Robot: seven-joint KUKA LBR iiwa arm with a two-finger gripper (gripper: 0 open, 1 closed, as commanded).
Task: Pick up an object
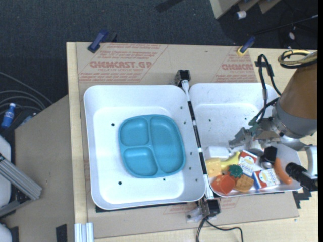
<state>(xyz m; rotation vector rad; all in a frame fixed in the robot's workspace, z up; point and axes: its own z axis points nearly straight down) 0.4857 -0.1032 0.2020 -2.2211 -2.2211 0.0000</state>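
Small toy foods are heaped in the front of the right bin (222,102). Among them are a yellow piece (218,164), a red tomato-like piece (223,184), a green piece (235,171), a tan cracker (245,183), red-and-white boxes (264,177) and an orange sausage shape (281,169). My gripper (248,139) hangs low over the back edge of this heap, just above a white item (218,151) and the boxes. The arm's grey wrist (298,122) hides the bin's right side.
The left bin (101,105) holds a blue divided plate (151,145) at its middle. A black cable (265,74) loops from the arm over the right bin's far corner. Blue clamps (98,41) sit at the board's back edge.
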